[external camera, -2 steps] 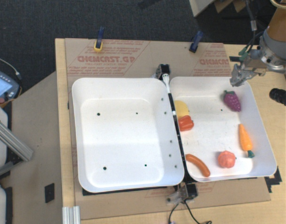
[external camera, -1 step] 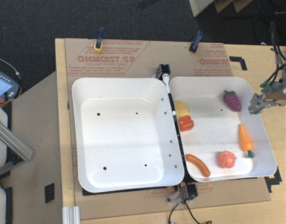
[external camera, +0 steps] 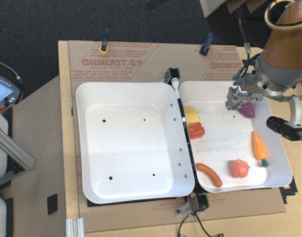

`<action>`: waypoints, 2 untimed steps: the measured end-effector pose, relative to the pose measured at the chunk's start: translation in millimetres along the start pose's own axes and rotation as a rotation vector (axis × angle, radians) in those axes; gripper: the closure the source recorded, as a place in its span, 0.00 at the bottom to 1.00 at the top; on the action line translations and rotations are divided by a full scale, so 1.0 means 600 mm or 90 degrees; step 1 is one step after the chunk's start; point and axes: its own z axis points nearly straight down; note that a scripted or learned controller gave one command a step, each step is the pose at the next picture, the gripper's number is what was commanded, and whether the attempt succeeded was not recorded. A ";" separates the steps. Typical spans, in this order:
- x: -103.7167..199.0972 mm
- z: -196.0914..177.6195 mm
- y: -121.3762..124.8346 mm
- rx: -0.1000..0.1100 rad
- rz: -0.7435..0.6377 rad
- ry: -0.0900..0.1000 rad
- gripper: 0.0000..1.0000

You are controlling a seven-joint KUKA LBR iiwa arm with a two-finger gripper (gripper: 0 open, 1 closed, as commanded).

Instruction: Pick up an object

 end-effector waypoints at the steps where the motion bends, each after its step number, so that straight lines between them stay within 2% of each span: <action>1: 0.008 -0.263 -0.082 -0.008 0.006 -0.004 1.00; 2: 0.035 -0.339 -0.121 -0.003 0.006 -0.003 1.00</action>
